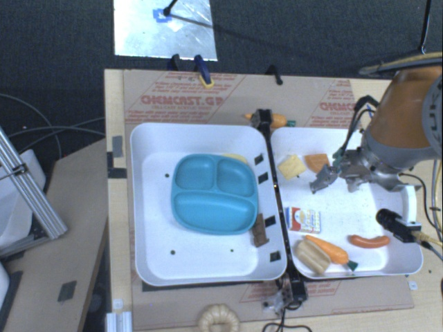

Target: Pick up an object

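Two shallow white bins sit side by side on a cardboard-covered bench. Left bin (149, 254): blue divided plate (213, 194). Right bin (410, 258): cheese wedge (291, 166), orange piece (317, 162), small carton (303, 220), carrot (330, 250), bread roll (311, 256), sausage (369, 241). Gripper (322, 181) hangs over open floor between the cheese wedge and the carton, touching neither; finger spacing cannot be determined. Bare floor lies at the right bin's centre; items crowd its front edge.

A shiny silver sheet (165, 18) lies on the dark floor at the upper left of the frame. A blue and yellow clamp (203, 71) grips the top edge of the table (228, 92). A tan ring (218, 319) sits at the bottom middle. Metal bars (28, 199) lean at the far left.
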Robot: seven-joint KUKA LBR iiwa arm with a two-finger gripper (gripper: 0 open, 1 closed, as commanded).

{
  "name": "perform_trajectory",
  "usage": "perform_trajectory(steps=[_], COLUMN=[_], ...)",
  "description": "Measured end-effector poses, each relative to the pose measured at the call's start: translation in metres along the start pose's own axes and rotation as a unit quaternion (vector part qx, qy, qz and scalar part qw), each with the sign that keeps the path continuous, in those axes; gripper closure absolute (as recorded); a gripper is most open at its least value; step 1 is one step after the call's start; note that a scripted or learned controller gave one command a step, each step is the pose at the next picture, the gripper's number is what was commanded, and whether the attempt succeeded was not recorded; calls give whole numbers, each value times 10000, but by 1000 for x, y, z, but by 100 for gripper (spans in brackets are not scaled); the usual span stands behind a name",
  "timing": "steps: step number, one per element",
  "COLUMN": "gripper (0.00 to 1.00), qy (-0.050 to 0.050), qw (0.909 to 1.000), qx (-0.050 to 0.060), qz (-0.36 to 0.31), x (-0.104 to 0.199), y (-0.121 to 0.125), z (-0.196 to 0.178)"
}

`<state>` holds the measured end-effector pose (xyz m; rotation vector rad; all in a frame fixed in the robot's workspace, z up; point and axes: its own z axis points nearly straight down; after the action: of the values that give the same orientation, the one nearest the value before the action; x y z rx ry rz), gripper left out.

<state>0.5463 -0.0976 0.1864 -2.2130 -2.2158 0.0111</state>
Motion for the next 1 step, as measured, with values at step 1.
perform_trajectory(steps=[1], gripper=[0], qy=[-8], qw=[10000], qx=[-68], qz=[-11], x=[0], y=[3], z=[-7])
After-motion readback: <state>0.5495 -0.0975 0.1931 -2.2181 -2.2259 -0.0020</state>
